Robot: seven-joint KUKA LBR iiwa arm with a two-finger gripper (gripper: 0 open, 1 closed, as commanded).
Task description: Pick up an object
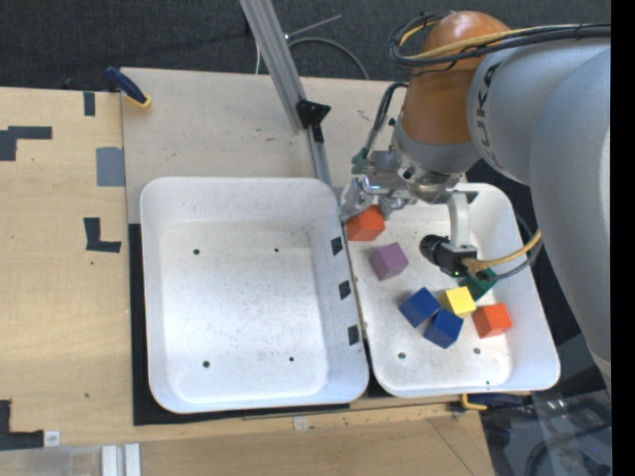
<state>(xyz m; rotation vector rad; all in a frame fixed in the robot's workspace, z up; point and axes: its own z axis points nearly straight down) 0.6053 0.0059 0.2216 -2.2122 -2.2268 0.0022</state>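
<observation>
Grey metal pole (281,59) slanting over wooden bench (60,266), blue-yellow clamp (127,85) at rear-left edge.

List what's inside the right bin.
Right bin: orange block under the gripper, purple block, two blue blocks, yellow block, orange-red block. The arm covers its far corner.

I see an orange cube (365,224) at the right bin's (526,365) near-left rim, tilted, just under the gripper (369,201); grip unclear.

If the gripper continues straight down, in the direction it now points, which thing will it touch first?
Most likely the orange block, which lies right below the gripper at the right bin's far-left corner. Depth is hard to judge from one view.
</observation>
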